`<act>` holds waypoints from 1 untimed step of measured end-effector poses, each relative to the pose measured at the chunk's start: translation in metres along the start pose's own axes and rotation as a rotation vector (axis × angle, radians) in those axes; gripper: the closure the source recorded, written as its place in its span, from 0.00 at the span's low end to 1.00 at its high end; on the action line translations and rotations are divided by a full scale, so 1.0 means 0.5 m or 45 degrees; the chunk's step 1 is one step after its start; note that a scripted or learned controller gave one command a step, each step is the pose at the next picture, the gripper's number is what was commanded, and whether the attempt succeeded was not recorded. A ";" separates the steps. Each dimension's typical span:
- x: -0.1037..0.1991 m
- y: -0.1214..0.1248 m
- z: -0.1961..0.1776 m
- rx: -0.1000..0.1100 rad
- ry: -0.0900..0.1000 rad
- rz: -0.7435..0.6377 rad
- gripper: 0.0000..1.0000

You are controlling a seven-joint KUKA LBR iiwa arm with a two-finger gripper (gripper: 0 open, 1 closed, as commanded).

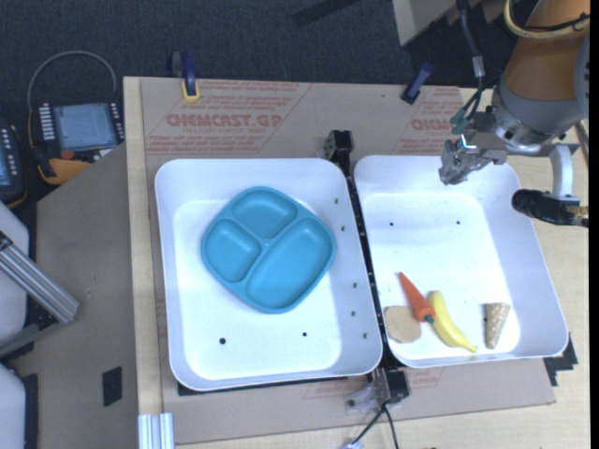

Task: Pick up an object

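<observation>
In the right bin point(524, 251), near its front edge, lie a tan round cookie point(403, 324), an orange carrot point(414, 296), a yellow banana point(450, 323) and a beige cone-shaped piece point(495, 323). The carrot, cookie and banana touch one another; the cone lies apart to the right. My gripper point(459, 168) hangs over the back edge of the right bin, well away from these objects. Nothing shows between its fingers.
The left bin point(178, 251) holds a blue divided plate point(269, 248) in its middle. A black clamp point(338, 144) sits between the bins at the back. The bench is brown cardboard-covered, with electronics at the far left.
</observation>
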State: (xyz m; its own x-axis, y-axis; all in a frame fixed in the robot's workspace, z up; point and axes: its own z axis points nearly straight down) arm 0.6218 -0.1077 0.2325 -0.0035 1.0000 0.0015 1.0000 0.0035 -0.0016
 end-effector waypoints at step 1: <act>0.102 -0.031 0.007 0.001 -0.001 0.000 1.00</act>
State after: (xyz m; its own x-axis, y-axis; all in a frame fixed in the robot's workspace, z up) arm 0.6059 -0.0570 0.2289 -0.0034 1.0000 0.0010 1.0000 0.0034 -0.0027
